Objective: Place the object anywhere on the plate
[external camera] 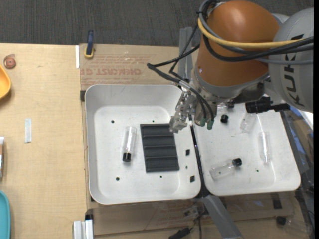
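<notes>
The plate (159, 147) is a black ribbed rectangle lying flat in the middle of the left bin (99, 173). A clear vial with a black cap (128, 143) lies on the bin floor just left of the plate, apart from it. My gripper (178, 124) hangs over the left bin's right side, just above and beside the plate's far right corner. The large orange wrist band (234, 39) hides much of the tool behind it. I see no object in the gripper.
The right bin (279, 183) holds three more clear vials (225, 168) (264, 146) (247, 123) and a loose black cap (224, 118). Cables (169, 68) loop off the wrist over the left bin's far rim. A wooden board (40, 133) lies to the left.
</notes>
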`<state>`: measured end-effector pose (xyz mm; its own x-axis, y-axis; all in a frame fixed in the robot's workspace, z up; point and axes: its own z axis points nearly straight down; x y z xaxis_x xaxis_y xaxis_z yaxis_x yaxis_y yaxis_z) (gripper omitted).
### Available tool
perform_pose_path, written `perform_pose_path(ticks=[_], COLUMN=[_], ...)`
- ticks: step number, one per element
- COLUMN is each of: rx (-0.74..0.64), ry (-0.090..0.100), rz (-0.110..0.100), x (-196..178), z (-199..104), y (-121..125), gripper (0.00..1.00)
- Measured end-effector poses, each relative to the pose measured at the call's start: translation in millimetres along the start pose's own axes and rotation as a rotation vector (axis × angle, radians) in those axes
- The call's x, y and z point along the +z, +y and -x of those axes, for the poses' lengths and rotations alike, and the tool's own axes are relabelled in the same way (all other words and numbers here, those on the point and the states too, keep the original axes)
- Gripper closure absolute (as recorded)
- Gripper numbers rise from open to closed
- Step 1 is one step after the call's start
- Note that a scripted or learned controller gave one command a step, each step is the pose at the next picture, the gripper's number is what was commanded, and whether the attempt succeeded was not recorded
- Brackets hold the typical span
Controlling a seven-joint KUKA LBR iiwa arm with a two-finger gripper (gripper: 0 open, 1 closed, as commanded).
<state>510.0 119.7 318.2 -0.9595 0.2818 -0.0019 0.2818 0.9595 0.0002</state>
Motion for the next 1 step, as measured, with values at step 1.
perform_pose_path(ticks=[1], rx=[0.000], ry=[0.000], rz=[0.000], x=[0.0], z=[0.0], y=[0.0], gripper=[0.00])
